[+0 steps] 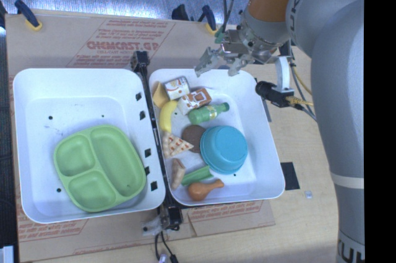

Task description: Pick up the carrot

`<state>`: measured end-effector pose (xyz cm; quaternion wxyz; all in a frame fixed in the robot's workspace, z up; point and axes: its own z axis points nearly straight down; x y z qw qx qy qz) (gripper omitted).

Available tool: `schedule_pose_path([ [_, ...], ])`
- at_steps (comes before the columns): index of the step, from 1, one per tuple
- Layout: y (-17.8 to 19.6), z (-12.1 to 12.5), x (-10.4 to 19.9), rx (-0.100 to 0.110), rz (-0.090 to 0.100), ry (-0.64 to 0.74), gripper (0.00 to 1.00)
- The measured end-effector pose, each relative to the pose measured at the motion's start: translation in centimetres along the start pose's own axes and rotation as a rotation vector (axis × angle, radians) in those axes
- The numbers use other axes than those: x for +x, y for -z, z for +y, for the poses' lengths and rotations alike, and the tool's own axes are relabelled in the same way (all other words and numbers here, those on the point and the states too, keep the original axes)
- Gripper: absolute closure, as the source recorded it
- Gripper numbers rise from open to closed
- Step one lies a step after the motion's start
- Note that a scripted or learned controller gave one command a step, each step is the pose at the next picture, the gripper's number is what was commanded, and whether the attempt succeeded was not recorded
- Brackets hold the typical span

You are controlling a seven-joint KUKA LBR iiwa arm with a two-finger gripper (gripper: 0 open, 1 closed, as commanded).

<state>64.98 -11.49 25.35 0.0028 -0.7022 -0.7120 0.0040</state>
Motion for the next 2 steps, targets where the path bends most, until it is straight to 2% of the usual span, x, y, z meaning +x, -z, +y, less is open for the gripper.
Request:
schedule_pose_path([
  [1,14.54,0.62,0.27,-0.015,-0.004,-0.015,0.00],
  [2,14.97,0.59,0.42,0.001,-0.006,-0.004,1.00],
])
